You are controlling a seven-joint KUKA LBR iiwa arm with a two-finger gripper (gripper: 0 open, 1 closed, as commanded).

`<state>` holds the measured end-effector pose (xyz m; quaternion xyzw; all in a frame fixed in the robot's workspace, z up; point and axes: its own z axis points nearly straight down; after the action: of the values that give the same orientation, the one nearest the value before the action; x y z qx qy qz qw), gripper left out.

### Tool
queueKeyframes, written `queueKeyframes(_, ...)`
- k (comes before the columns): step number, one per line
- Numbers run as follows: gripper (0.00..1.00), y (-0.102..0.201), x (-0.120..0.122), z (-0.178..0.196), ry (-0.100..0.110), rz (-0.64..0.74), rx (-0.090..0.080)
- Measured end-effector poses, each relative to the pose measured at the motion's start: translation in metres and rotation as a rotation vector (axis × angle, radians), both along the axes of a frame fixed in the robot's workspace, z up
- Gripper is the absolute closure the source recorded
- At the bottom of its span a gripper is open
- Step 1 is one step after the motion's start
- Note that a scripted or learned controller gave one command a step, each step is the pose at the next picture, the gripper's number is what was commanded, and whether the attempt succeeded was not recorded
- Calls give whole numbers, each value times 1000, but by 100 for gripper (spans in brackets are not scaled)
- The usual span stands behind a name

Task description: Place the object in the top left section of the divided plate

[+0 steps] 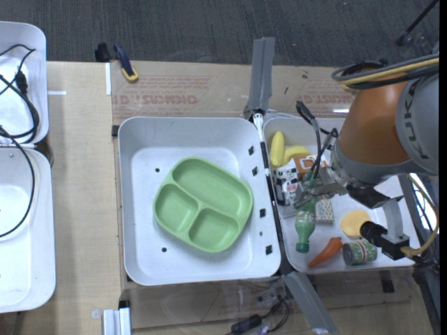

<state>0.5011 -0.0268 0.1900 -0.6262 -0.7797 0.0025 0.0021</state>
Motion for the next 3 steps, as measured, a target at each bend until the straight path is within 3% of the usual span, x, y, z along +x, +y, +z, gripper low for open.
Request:
queueKeyframes(1,100,-50,8,-1,-1,16,0)
queueKeyframes(2,100,-8,-24,-1,0,98,1)
queueKeyframes(3,100,43,-23,-1,-1,274,2)
